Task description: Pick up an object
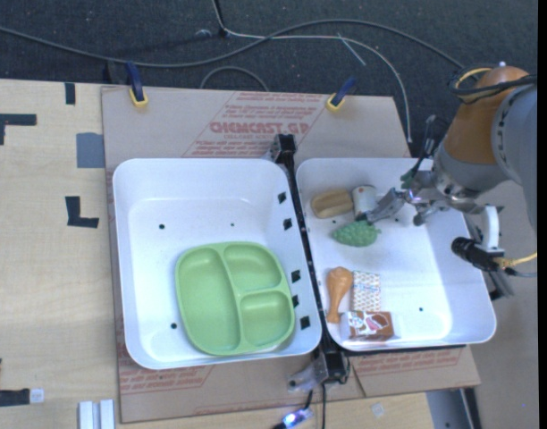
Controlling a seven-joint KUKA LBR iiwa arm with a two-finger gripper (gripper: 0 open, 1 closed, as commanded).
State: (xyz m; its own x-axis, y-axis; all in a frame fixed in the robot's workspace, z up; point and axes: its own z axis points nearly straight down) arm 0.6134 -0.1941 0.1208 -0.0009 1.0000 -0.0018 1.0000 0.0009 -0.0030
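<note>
Arm (488,132) cut off by right edge, upper links out of frame. Gripper (374,211) small and dark, finger gap can't be resolved. White object (363,193) behind it partly covered, identity unclear. Print on small packet (370,325) too small to read. Clutter at bottom edge (300,414) cropped, blurry.

Dark carpet floor (77,25) (cables (282,34) trailing) behind a cardboard-topped wooden bench (41,239).
</note>
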